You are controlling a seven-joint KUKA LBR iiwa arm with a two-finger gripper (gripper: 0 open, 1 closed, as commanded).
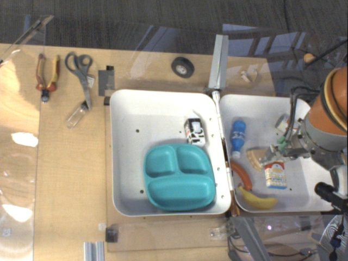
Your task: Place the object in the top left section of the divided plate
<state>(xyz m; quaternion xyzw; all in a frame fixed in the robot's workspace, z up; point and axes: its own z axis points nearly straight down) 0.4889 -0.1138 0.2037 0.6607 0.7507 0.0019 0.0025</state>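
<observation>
Closest to the camera, the grey arm [326,129] with its orange band comes in from the right and hangs over the right bin [261,105]. Its gripper [278,152] sits low among the clutter there, just above a small carton [275,175] and right beside a pale, bread-like piece [255,157]. I cannot tell from this angle whether the claw is wide, narrow, or closed on anything; cables and the wrist hide it.

Also in that bin lie a blue bottle [238,137], a red sausage [242,176] and, near the front edge, a banana [257,200] touching the sausage's lower end.

Over in the left bin [128,145] rests the teal divided plate [179,177], with two small sections at the back and one large one in front. Its top left section [161,163] has nothing in it. Just behind the plate's back right corner lies a small black-and-white packet [194,131].

Beyond the bins, on the wooden bench [65,189], I see pliers [46,75], scissors [80,69] and a roll of tape [182,67].
</observation>
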